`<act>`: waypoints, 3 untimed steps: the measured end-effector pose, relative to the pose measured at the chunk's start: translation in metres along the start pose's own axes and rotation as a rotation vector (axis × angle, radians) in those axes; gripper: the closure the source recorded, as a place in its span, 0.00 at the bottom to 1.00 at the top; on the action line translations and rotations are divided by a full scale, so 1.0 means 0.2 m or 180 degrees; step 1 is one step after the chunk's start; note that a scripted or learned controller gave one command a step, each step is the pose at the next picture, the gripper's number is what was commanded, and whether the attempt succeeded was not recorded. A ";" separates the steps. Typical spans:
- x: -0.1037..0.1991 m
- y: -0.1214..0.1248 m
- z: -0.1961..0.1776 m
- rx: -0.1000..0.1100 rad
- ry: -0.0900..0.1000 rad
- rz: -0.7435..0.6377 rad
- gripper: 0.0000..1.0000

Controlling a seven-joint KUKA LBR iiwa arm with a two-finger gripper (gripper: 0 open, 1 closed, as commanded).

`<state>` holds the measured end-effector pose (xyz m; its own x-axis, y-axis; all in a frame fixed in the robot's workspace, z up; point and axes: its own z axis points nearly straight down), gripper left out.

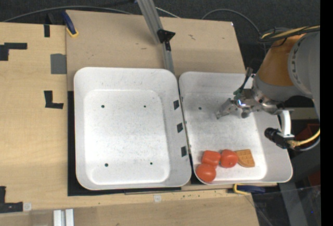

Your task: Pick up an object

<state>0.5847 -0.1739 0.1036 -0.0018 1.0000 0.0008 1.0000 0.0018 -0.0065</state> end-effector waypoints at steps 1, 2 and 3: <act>0.00 0.00 -0.07 -0.0013 -0.0003 -0.0001 1.00; 0.01 -0.03 -0.30 -0.0030 -0.0005 0.0002 1.00; 0.01 -0.02 -0.56 -0.0037 -0.0008 0.0001 1.00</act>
<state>0.5805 -0.1713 0.2163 -0.0015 1.0000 -0.0017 1.0000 0.0015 0.0050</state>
